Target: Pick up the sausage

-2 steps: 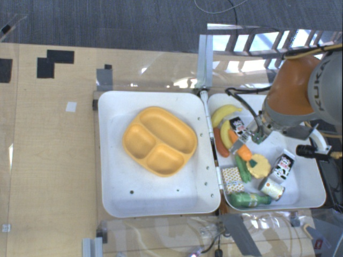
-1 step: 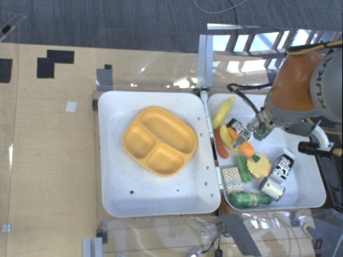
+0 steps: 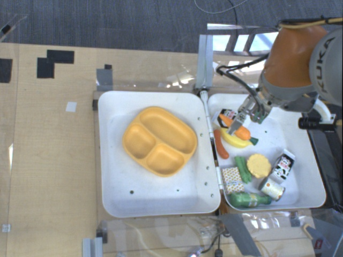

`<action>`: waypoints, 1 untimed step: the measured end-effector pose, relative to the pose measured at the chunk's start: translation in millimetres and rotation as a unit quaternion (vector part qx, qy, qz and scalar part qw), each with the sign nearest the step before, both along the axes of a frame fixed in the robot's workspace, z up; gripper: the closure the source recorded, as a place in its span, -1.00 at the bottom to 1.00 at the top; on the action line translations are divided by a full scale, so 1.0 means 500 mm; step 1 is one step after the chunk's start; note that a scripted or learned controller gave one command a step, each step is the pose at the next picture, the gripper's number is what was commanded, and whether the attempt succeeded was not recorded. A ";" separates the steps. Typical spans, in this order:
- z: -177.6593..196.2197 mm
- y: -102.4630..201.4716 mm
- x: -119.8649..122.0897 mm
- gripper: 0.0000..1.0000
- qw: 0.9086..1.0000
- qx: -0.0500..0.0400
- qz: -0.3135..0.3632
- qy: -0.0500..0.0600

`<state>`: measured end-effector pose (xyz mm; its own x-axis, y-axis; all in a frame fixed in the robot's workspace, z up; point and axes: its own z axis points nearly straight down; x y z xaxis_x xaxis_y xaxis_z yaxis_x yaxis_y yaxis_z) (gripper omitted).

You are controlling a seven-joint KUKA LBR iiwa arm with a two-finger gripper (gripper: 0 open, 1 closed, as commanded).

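One sausage (image 3: 221, 144) lies apart from fingers (image 3: 236, 123), seemingly.

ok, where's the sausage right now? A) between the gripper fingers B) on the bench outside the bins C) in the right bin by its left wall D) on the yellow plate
C: the sausage lies in the right bin beside its left wall, next to the banana, while the gripper sits over the carrot.
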<state>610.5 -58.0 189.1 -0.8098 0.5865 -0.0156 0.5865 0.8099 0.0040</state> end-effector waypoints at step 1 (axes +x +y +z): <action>-0.050 -0.053 -0.064 1.00 0.979 0.000 0.203 0.003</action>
